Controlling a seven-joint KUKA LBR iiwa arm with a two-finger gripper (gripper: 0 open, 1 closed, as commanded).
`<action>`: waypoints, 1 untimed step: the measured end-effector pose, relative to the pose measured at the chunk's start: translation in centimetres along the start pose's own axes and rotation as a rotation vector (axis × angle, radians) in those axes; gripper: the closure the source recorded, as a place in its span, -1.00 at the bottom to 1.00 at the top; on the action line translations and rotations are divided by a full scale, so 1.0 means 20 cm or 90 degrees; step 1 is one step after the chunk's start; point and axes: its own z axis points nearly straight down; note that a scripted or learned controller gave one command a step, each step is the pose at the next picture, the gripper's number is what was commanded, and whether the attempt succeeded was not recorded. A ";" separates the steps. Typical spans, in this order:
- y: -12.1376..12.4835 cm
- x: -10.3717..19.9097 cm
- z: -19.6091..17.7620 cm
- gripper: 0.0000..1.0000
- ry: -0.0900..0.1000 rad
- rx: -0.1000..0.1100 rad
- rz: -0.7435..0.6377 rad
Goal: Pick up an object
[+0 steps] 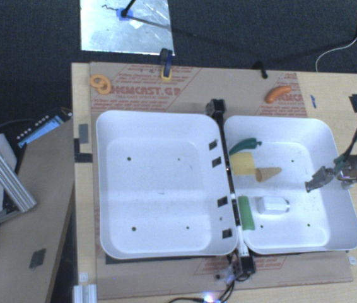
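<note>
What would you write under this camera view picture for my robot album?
Grey two-finger gripper reaches into the right white bin beside a white block, tan cone and yellow block.

the gripper [320, 178] hangs over the right bin [341, 232], apart from the yellow block [243, 164], cone [268, 173] and green pepper [244, 146].

The single camera is fixed high above the bench [185, 84], looking down at a slant from far enough to take in both white bins [159, 182], with the gripper [320, 178] entering at the right and most of the bench lying left of its fingers
</note>
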 end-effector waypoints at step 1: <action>0.14 0.55 0.37 -1.00 0.004 0.003 -0.008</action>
